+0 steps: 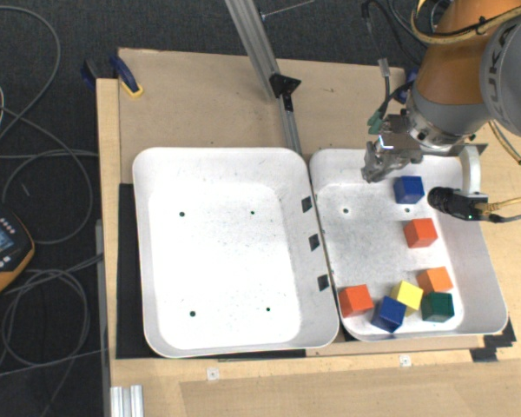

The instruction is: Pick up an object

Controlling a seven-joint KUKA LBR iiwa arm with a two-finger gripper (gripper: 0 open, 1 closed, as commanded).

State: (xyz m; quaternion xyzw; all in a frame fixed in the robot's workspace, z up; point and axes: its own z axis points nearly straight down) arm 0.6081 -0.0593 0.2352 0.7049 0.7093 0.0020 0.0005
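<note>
My gripper (380, 167) hangs over the far end of the right bin (356, 224), with nothing seen between its fingers. A blue cube (408, 189) lies just right of it, close to the fingertips. Further toward the front sits an orange-red cube (420, 232). At the bin's near end are an orange cube (357, 299), a blue cube (388, 313), a yellow cube (409, 294), an orange cube (434, 279) and a green cube (438, 307), bunched together.
The left bin (217, 250) lies beside the right one, joined by black clips (313, 241). A slanted metal rod (260, 50) crosses the back of the bench. Cables and a handheld device (0, 250) lie off the bench at left.
</note>
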